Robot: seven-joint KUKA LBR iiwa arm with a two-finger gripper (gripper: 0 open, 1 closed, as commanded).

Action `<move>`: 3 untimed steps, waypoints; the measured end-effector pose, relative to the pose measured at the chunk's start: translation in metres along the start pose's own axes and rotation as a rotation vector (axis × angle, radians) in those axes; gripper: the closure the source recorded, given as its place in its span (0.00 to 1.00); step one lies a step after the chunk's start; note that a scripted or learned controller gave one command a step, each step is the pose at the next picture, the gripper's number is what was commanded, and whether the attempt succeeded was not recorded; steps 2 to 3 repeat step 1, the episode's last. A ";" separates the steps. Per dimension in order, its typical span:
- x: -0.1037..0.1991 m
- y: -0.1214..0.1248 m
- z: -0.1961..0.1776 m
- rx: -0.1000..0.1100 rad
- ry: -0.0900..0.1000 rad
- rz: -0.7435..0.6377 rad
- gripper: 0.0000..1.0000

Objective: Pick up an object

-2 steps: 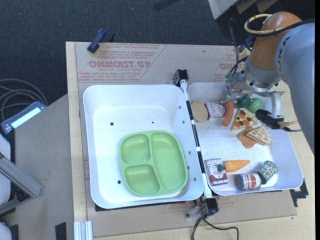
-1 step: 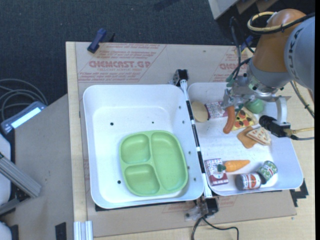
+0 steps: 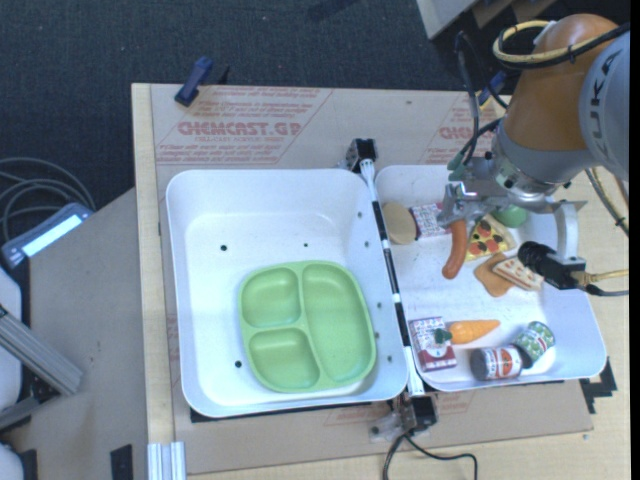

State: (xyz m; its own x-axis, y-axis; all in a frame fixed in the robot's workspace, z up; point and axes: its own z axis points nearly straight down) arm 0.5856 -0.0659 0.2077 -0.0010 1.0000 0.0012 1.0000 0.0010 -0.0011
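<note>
The right bin [image 3: 590, 340] holds several toy foods. A tan bun [image 3: 400, 224] and a small printed packet [image 3: 426, 218] lie at its left. An orange-red sausage [image 3: 455, 252], a pizza slice [image 3: 489, 238] and a toast piece [image 3: 506, 276] sit in the middle. A green item [image 3: 511, 214] is partly hidden under the arm. My gripper [image 3: 462, 198] hangs low over the sausage's upper end, right beside the packet. I see nothing held in it.
Nearer the front of the right bin lie a carrot [image 3: 470, 329], a red box [image 3: 432, 344] and two cans [image 3: 497, 363] [image 3: 536, 339]. The left bin [image 3: 200, 218] holds a green divided plate [image 3: 305, 324]. A black part with a cable [image 3: 545, 261] hangs over the right bin.
</note>
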 end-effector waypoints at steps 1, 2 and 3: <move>0.045 -0.036 -0.028 0.001 0.000 0.000 1.00; 0.045 -0.036 -0.028 0.001 0.000 0.000 1.00; 0.045 -0.036 -0.028 0.001 0.000 0.000 1.00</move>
